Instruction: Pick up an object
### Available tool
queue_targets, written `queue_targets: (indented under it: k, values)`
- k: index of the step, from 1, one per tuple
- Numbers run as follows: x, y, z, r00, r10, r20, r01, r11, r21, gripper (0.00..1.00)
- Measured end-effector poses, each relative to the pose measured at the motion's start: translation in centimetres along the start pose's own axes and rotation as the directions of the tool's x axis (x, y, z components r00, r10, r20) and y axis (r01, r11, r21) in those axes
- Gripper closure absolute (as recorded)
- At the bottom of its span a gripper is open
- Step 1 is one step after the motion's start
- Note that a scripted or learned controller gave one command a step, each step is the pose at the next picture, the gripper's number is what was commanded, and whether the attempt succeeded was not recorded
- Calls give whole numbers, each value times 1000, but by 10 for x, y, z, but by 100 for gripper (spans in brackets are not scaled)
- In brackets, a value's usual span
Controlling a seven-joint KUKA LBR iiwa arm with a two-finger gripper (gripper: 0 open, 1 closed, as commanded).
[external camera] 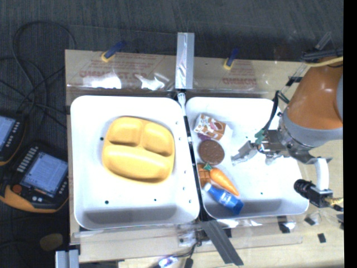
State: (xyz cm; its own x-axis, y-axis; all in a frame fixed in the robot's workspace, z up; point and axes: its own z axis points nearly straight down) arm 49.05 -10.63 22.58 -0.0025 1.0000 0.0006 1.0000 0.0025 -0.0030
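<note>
**A:** Where are the pickable items relative to the gripper [244, 152]?

**B:** All off its fingertip side, in the same right bin [262, 108]. Nearest is the brown round disc [211, 151], just beyond the tips, not touching. Past that and toward the far wall, a small printed packet [210, 127], touching the disc's upper edge. Toward the near wall from the disc: the orange carrot [218, 177], then a blue bottle [225, 199] lying on its side, touching the carrot's lower end.

**A:** Gripper state?

**B:** Fingers look spread, nothing between them. It sits low over bare bin floor, tips pointing at the disc.

**A:** Arm?

**B:** Orange band [318, 96] and grey wrist behind the gripper, over the bin's outer edge.

**A:** Other bin?

**B:** Left bin [83, 149] is well beyond the items, across the divider. Holds a yellow compartment tray [138, 148], roughly centred.

**A:** Anything else?

**B:** Taped plastic sheet [128, 71] along the bench's far side. Handheld pendant [36, 175] on the floor, farthest out.
</note>
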Motion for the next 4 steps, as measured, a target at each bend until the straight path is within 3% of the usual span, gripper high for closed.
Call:
queue_targets:
  k: [1, 2, 3, 4]
  values:
    - [7, 3, 135, 987, -161, 7, 161, 987, -16, 0]
    - [-11, 67, 137, 946, -323, 4, 323, 946, -12, 0]
    - [-11, 68, 127, 946, -323, 4, 323, 946, -14, 100]
    - [51, 78, 42, 970, -242, 2, 242, 970, -1, 100]
